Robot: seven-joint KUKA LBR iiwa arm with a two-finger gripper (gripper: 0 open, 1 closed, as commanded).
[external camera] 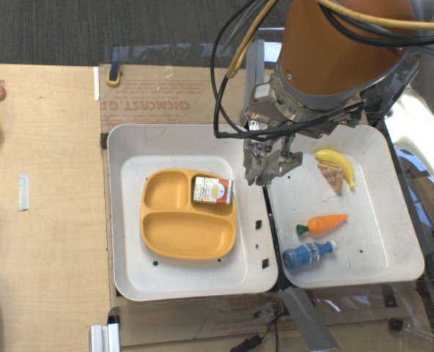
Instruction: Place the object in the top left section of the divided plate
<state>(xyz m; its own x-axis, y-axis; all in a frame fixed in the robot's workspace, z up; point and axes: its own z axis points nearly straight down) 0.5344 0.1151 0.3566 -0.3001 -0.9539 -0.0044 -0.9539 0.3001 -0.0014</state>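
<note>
I see the arm (341, 42) leaning in over the far edge of the right bin (400, 262). The left bin (122, 196) carries the yellow divided plate (188, 233) near its middle. The gripper (268, 169) hangs over the seam between the two bins, by the left edge of the right bin; I cannot tell how its fingers stand.

The small juice carton (212, 190) lies in the plate's far right compartment. In the right bin, a banana (338, 162) sits toward the far edge with a bread slice (333, 176) touching it, a carrot (323, 224) lies nearer the middle, and a blue bottle (309, 254) lies near the front edge.
</note>
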